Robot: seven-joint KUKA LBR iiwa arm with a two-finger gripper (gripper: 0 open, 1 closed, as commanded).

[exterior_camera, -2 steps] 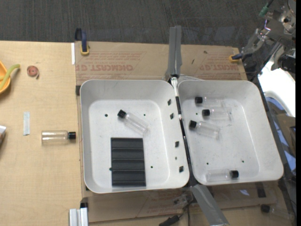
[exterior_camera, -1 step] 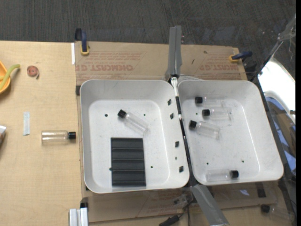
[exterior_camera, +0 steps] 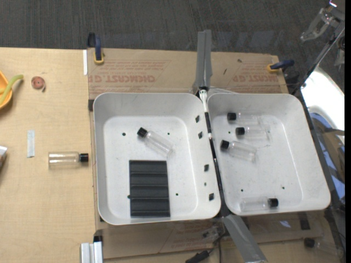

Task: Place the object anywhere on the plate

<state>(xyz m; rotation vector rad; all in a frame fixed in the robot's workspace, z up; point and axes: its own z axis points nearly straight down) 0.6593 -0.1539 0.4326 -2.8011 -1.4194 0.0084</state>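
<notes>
Picking one vial (exterior_camera: 154,139) cleanly for the black plate (exterior_camera: 148,188) likely needs a centred grip; claw state: cannot tell.

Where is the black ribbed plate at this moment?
The black ribbed plate lies flat in the left bin, near its front edge, just below a clear vial with a black cap.

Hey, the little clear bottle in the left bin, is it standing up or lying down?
Lying down. The clear bottle rests on its side on the left bin floor, black cap toward the upper left, just above the black plate.
</notes>
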